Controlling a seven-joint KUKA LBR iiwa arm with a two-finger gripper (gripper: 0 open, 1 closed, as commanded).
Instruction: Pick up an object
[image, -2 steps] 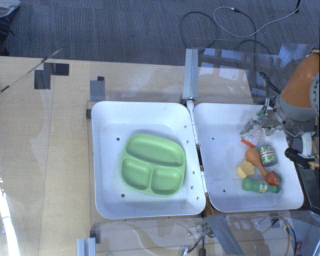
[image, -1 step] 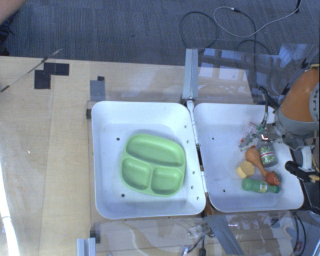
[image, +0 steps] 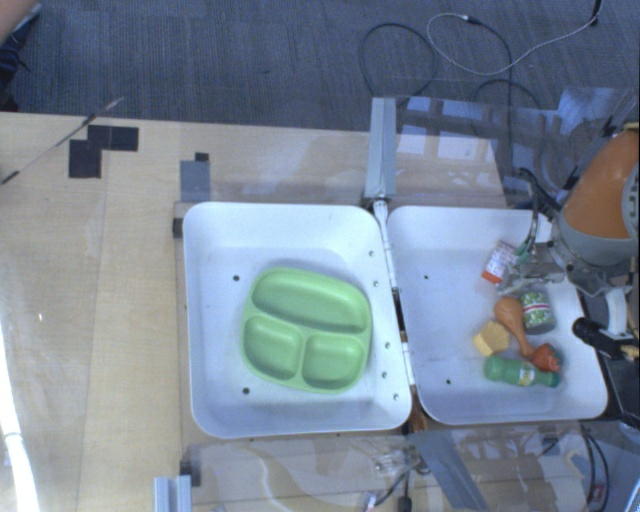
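Green bottle (image: 520, 373): we logged it lying flat, long axis left-right, cap rightward, beside an orange drumstick (image: 512, 318). Gripper (image: 527, 262) state we could not tell.

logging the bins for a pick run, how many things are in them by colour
green: 3, the divided plate in the left bin, a bottle and a small can in the right bin
orange: 2, a small bottle and a drumstick-shaped toy
yellow: 1, a small chunk
red: 1, a small piece
total: 7
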